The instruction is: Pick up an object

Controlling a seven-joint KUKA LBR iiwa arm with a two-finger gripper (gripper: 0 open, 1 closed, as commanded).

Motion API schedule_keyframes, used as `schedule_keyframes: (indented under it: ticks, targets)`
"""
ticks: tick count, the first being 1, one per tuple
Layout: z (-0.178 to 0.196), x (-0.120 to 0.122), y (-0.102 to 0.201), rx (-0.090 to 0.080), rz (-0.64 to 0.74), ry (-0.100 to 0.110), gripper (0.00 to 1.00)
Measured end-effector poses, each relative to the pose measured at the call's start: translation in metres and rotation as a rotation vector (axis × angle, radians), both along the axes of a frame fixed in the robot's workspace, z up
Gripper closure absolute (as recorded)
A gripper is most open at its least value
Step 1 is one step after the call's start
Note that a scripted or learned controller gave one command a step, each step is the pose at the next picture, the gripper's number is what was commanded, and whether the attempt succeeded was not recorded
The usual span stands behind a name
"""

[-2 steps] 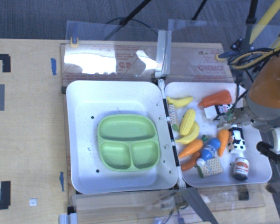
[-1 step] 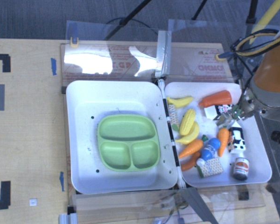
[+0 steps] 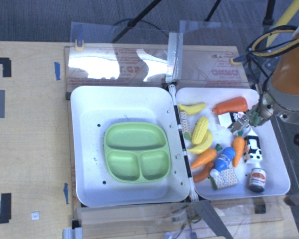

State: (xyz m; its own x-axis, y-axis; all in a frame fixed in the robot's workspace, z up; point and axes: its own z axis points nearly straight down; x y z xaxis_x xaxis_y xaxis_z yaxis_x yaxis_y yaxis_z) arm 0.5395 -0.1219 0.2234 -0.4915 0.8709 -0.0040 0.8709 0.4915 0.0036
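Nearest the camera, at the right bin's (image 3: pixel 281 183) front edge: small jar with red band (image 3: pixel 257 179), mesh-wrapped packet (image 3: pixel 225 178), blue bottle (image 3: pixel 223 161). Behind these, toward the bin's centre: two orange carrots (image 3: pixel 204 158), a third carrot (image 3: pixel 237 148) standing on end, a black-and-white item (image 3: pixel 253 150) just beside it. Along the bin's left wall: corn cob (image 3: pixel 201 128), two bananas (image 3: pixel 193 108). Near the rear edge: red-orange sausage-shaped toy (image 3: pixel 230 105). Left bin (image 3: pixel 84 103): green divided plate (image 3: pixel 137 151), centred.

Claw (image 3: pixel 245 122) low over the right bin's rear-right quarter, above a small white-and-black piece, between the red toy and the upright carrot. Cannot tell whether apart or together; nothing seen gripped.

Step judged: descent onto a target, grasp not yet made. Next move calls for closing squarely on one item, then a straight lift clear of crowded neighbours.
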Motion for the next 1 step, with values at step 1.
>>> schedule_keyframes:
  ticks: [1]
  targets:
    - [0.0, 0.0, 0.0, 0.0, 0.0, 0.0, 0.0]
